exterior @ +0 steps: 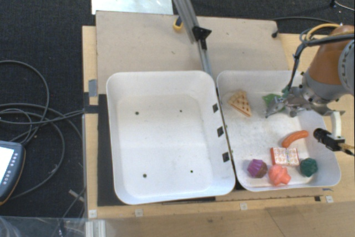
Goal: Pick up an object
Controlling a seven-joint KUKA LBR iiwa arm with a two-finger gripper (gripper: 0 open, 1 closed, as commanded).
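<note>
My gripper (282,107) hangs low over the far part of the right bin (250,136), under the orange-banded wrist (327,66). A small green object (271,99) lies right at the gripper's left tip, partly covered by it; whether it is gripped I cannot tell. A tan waffle wedge (239,103) lies to the left of that. An orange sausage (294,137) rests nearer the front. Along the front wall sit a purple piece (256,167), a salmon piece (279,175), a red-and-white box (284,156) and a dark green piece (308,166).
The left bin (119,136) stands beside the right one, their rims touching at the middle. A grey slanted pole (186,3) runs from the top down to the bins' shared far corner. A black fitting (327,139) juts from the arm above the right bin's right rim.
</note>
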